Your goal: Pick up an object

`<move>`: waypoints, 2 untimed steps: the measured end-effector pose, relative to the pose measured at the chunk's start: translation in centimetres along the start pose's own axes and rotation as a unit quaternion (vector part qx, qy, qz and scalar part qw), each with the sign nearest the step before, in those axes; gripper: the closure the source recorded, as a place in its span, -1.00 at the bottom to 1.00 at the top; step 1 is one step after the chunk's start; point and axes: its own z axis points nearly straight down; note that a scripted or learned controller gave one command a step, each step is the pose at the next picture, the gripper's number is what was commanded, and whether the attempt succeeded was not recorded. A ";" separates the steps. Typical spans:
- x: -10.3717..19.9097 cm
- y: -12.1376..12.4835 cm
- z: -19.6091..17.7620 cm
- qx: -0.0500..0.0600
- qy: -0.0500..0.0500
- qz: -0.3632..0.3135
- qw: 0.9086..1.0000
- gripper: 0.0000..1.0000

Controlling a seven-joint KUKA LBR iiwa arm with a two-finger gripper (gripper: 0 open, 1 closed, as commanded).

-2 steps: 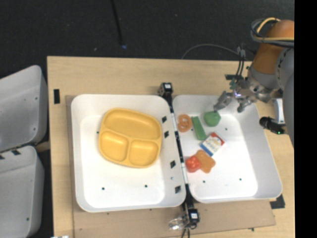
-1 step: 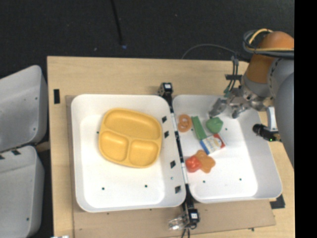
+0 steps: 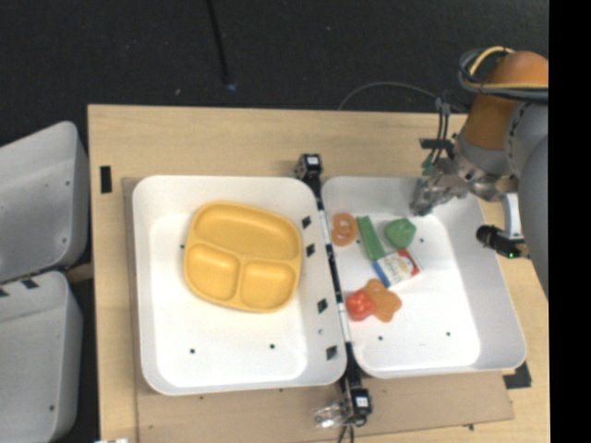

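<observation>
Claw (image 3: 427, 197) hovering just beside green toy (image 3: 400, 232) in right bin (image 3: 480, 340), finger state unclear; toy probably light, rigid, graspable across its sides.

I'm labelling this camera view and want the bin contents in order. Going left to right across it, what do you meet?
Yellow divided plate in the left bin → orange ring → green block → green lump → gripper over the right bin.
</observation>
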 end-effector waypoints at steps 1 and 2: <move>0.0 0.9 -4.8 0.000 0.004 0.001 1.000 1.00; 0.1 1.0 -11.3 -0.002 0.003 0.000 1.000 1.00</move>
